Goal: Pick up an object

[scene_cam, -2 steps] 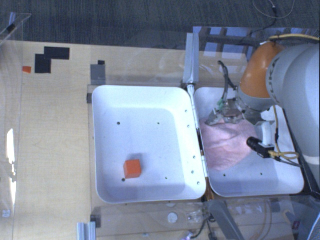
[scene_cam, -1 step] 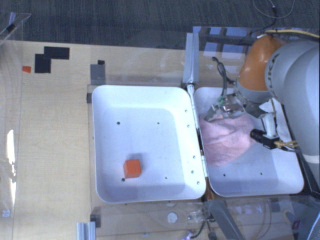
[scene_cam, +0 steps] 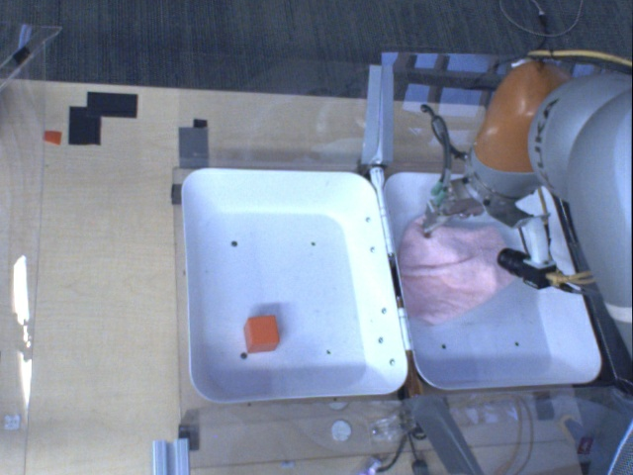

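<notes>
In the camera view no brand, label or writing can be read. The surface (scene_cam: 99, 295) is light wood, and beyond its far edge there is dark grey floor (scene_cam: 247, 13). On the surface at far left lie black flat shapes (scene_cam: 99, 115) and a small orange mark (scene_cam: 52, 138). Two white bins stand side by side. The left bin (scene_cam: 287, 216) contains an orange block (scene_cam: 262, 333) near its front left part. The right bin (scene_cam: 554, 349) contains a pink cloth (scene_cam: 450, 270). The tool (scene_cam: 440, 214) is at the far edge of the cloth and seems to touch it; how far it is open I cannot tell
</notes>
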`<action>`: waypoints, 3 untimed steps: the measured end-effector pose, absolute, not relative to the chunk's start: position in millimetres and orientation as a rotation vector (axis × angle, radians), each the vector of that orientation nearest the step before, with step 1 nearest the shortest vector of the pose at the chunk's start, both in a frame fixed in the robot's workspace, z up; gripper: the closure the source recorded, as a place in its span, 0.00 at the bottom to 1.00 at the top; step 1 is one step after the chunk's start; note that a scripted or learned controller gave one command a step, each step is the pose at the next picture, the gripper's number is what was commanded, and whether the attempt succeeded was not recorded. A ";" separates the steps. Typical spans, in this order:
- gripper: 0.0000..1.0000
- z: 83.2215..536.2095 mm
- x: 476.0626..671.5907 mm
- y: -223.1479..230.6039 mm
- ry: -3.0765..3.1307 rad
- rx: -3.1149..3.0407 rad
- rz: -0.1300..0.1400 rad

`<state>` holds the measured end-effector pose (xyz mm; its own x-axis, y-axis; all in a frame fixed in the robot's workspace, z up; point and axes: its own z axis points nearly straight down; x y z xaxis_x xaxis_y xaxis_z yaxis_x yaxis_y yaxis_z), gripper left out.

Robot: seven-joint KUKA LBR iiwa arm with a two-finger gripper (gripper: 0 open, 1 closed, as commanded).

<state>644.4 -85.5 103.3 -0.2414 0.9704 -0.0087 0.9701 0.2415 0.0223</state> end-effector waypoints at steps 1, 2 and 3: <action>0.00 103.3 644.4 -85.3 2.459 1.921 0.019; 0.00 91.9 669.2 -93.1 2.600 1.771 -0.002; 0.00 89.7 613.5 -88.5 2.623 1.711 0.010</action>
